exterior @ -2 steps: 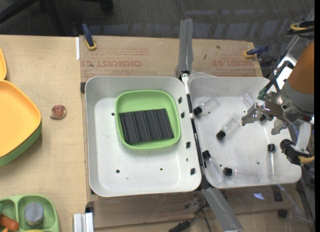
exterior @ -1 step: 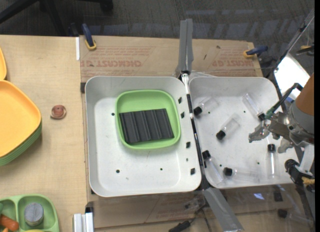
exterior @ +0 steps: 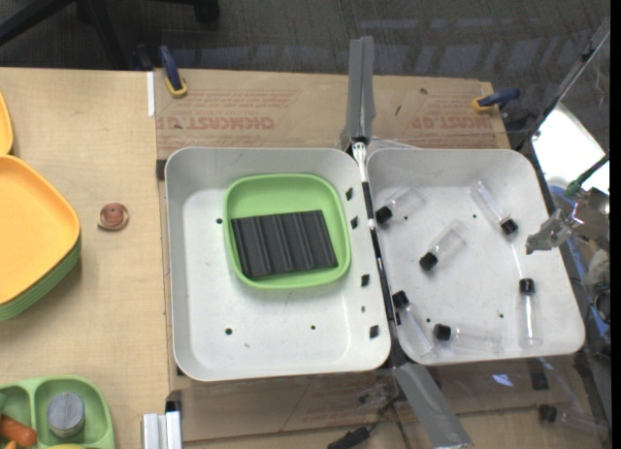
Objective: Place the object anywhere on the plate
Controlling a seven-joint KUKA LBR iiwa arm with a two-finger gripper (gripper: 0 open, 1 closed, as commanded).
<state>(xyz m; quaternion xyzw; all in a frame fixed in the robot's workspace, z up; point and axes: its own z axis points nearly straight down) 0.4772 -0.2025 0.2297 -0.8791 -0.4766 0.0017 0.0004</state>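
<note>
Camera view, slanting down on the bench: found the claw (exterior: 549, 233) as a small grey metal shape at the far right, low over the right rim of the right bin (exterior: 466, 168). Could not tell whether open or closed, being too small and too blurred against the clutter behind. Saw nothing clearly gripped there. Just beside it, inside that bin, made out several clear tubes with black caps, scattered and apart: one tube (exterior: 491, 207) slanting near the upper right, another (exterior: 442, 245) near the middle, a third (exterior: 404, 206) toward the upper left, one (exterior: 528, 309) upright along the right wall, and one (exterior: 468, 339) lying along the front wall. Moving left across the seam between the bins, found the left bin (exterior: 194, 272) holding a green plate (exterior: 243, 203) in its upper half. Found a dark ribbed slab (exterior: 284, 242) lying flat on that plate, slightly askew, well within the raised rim. Beneath both bins, noted a sheet of cardboard (exterior: 243, 119) pinned by a clamp (exterior: 173, 77) at the upper left and another clamp (exterior: 495, 100) at the upper right. Farther left, on the wooden table (exterior: 87, 137), noted a small reddish knob (exterior: 114, 214), a stack of orange plates (exterior: 34, 234), and a green divided tray (exterior: 44, 400) at the bottom corner.
</note>
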